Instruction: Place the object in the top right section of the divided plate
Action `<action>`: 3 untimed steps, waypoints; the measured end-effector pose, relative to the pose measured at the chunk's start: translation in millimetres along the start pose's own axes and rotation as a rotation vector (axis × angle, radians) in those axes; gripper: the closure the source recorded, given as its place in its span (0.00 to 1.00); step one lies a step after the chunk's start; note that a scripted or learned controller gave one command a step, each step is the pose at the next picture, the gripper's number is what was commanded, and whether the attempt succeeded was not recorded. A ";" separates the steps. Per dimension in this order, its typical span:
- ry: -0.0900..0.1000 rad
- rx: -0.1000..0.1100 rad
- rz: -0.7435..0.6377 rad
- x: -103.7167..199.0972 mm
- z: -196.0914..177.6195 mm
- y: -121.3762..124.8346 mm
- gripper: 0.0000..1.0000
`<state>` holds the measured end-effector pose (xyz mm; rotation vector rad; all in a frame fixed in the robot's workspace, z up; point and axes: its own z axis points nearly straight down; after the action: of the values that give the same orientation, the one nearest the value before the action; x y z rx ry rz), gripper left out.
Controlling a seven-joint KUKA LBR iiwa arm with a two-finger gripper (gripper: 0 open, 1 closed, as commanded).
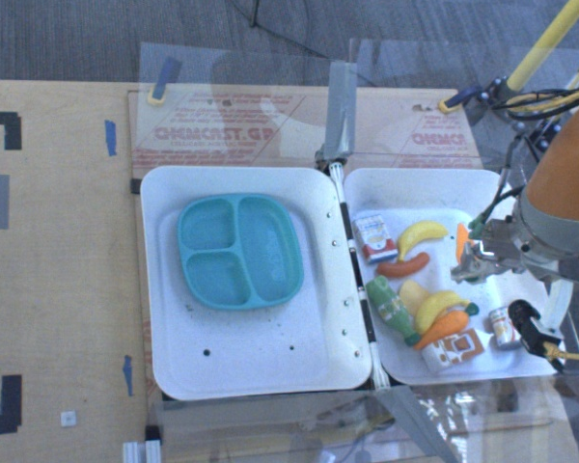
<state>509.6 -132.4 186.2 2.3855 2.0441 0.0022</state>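
One teal divided plate [239,252] lies in the left bin [164,355]. The right bin [405,183] has two bananas [422,234], one carrot [443,327]. Whether the gripper [473,261] is open, I cannot tell.

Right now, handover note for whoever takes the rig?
Hand: over the right bin, above the toy pile; finger state unreadable, nothing visibly held.
Divided plate: teal, in the left bin, all sections bare.
Right bin holds a banana, sausage, green bottle, carrot, small cartons and a can.
Done: nothing placed yet.
Left: grasp one object, carry it left, set it in the plate's top right section.
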 end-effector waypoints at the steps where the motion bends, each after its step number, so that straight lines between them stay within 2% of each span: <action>1: 0.000 0.005 -0.083 75.2 2.5 -33.5 1.00; 2: -0.001 0.002 -0.245 170.9 -21.0 -39.5 1.00; 3: -0.001 -0.003 -0.749 234.2 -56.9 -4.2 1.00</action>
<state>541.3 99.7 243.3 1.4709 2.7725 0.0035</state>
